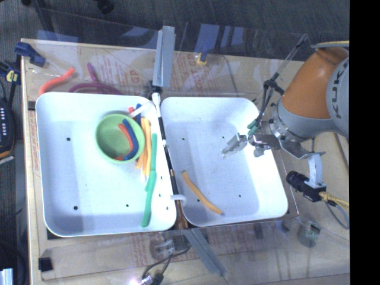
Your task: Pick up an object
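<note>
A thin orange stick lies flat in the right bin, near its front edge. My gripper hangs over the middle of that bin, up and to the right of the stick and apart from it. It is open, with nothing between its fingers. The left bin holds a green bowl with red and blue curved pieces inside. A long green stick and orange sticks lie along that bin's right side.
The grey arm with its orange band covers the right bin's right rim. A ridge separates the two bins. Red and orange pieces lie on the bench behind the left bin. A metal bar stands at the back.
</note>
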Motion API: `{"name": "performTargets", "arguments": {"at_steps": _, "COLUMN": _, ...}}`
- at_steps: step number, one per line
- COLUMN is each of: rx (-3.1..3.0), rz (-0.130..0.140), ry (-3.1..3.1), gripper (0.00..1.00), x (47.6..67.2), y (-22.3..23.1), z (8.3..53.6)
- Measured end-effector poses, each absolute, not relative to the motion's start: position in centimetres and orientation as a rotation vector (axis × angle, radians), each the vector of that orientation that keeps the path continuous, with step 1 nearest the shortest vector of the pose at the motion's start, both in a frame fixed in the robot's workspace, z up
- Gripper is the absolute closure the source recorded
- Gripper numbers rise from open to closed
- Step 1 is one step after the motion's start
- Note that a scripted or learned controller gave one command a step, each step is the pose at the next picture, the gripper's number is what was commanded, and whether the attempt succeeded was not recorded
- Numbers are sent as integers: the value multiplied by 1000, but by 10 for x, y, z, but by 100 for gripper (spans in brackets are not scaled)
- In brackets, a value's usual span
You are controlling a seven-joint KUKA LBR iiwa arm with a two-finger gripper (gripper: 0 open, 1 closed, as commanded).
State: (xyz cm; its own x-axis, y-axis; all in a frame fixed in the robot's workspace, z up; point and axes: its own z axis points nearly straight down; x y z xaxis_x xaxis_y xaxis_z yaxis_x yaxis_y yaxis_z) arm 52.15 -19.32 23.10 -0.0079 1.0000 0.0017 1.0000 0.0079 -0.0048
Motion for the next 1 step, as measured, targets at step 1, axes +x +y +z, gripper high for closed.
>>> {"name": "performTargets", "arguments": {"at_steps": 1, "rx": -2262, "rz": 6, "ry": -2172, "gripper": 0, "x": 495, "y": -135, "z": 134}}
